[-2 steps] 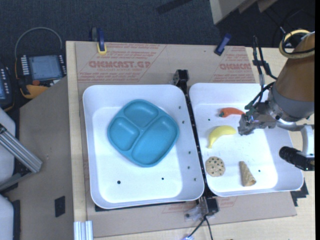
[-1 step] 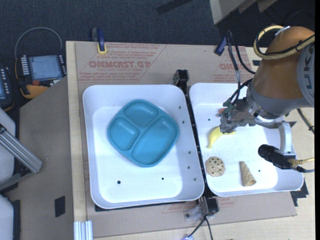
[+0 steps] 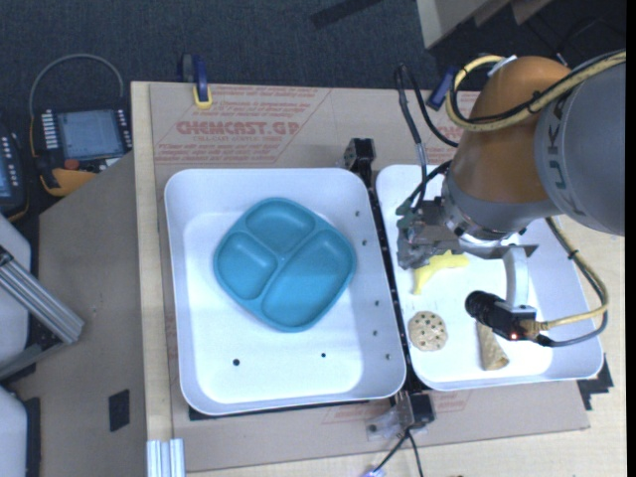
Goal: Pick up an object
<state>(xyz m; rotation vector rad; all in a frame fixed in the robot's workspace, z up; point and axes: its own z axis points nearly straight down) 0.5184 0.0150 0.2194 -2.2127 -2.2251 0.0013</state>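
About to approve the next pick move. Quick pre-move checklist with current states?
1. Tool is over the right bin, near its left side: ok.
2. Target near the tool: yellow object lies just below it: ok.
3. Object between the fingers: cannot tell, the wrist blocks the view.
4. Other items apart from the target: cookie and tan piece lie lower in the same bin: ok.
5. Left bin holds the blue divided plate, away from the arm: ok.
6. Cable loops across the right bin close to the tan piece: not ok.
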